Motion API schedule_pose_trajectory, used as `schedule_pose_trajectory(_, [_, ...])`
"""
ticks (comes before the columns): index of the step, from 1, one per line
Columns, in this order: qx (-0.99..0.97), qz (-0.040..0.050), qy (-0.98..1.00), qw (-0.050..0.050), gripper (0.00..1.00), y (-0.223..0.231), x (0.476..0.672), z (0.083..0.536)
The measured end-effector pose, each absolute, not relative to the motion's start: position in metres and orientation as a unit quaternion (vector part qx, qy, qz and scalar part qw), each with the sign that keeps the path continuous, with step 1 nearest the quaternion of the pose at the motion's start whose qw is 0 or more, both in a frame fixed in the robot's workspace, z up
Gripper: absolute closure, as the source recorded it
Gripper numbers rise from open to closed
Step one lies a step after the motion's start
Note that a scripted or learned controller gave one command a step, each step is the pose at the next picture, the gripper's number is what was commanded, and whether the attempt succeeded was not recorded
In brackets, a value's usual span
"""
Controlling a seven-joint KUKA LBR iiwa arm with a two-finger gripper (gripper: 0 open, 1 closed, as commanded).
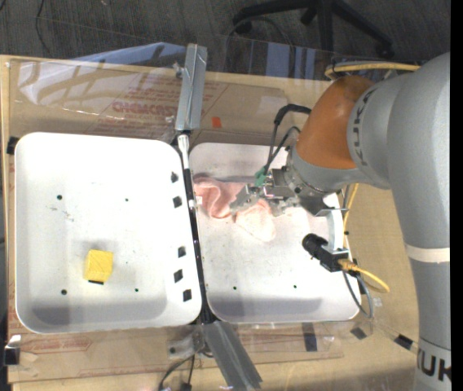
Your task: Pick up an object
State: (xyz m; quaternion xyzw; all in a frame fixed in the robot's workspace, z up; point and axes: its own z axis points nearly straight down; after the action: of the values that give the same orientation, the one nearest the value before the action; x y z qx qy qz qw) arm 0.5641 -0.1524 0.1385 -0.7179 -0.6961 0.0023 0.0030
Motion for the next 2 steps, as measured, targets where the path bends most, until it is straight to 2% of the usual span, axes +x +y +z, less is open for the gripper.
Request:
schedule_pose_trajectory(1, [-0.646,0.0002,-0.763,0.000,0.00,-0.1363,0.6125,0.0927])
schedule_pose_trajectory(2, [-0.683,0.0006,-0.730,0.000,0.00,-0.1282,0.6064,0.0928])
